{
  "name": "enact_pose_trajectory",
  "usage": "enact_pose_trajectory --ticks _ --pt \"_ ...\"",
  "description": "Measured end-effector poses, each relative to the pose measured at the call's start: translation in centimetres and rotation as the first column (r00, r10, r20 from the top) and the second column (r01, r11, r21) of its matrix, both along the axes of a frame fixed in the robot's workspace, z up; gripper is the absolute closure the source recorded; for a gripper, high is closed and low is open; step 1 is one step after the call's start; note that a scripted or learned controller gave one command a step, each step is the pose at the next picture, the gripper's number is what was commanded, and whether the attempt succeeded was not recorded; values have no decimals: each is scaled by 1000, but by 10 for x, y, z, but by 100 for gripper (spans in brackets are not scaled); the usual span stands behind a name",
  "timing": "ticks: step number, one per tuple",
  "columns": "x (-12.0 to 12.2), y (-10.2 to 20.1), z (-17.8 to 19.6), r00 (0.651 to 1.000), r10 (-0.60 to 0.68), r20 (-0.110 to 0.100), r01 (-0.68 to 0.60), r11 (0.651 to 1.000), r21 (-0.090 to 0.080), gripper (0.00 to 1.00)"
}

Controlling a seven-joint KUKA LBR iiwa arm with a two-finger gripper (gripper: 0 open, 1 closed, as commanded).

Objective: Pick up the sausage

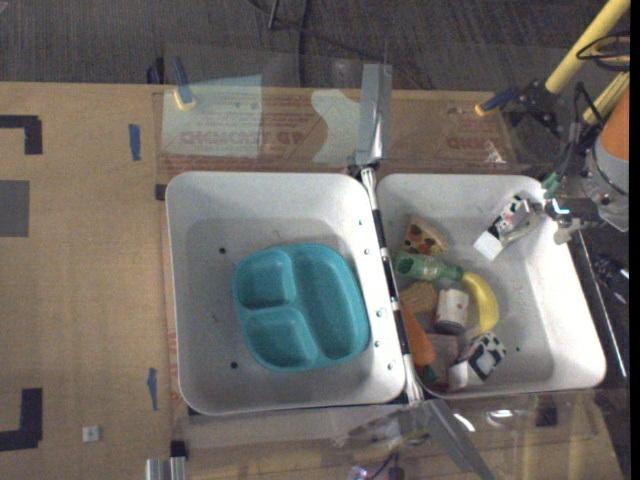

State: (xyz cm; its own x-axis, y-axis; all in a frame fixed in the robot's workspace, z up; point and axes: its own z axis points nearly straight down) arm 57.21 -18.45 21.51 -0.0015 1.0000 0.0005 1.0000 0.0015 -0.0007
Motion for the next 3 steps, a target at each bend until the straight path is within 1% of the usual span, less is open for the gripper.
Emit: enact_pose_trajectory --ticks 1,2,3 --pt "63 48 -105 999 51 3 -51 999 -1 0" --pt "99 83 -119 975 221 13 -221 975 -11 0" --pt "41 71 -120 983 183 19 -183 983 -5 0"
